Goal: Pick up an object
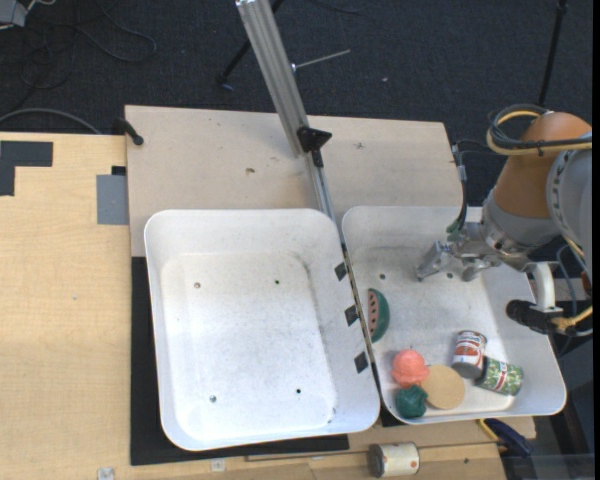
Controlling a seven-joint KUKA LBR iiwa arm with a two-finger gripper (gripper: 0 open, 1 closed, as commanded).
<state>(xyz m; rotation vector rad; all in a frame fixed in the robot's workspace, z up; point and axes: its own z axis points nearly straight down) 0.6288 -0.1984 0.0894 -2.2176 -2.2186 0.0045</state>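
Hovering over the upper part of the right bin, the gripper has its fingers spread apart with nothing between them. Below it in that bin lie 6 objects: 1 watermelon slice, 1 pink ball, 1 green ball, 1 tan disc, 1 red can and 1 green can, all well apart from the gripper.

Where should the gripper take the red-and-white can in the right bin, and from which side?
Across the round body of the red-and-white can, coming straight down. It looks tilted or lying, leaning against the green can, so closing across its width from the free upper-left side seems safest. The gripper is above it in the view, over the right bin.
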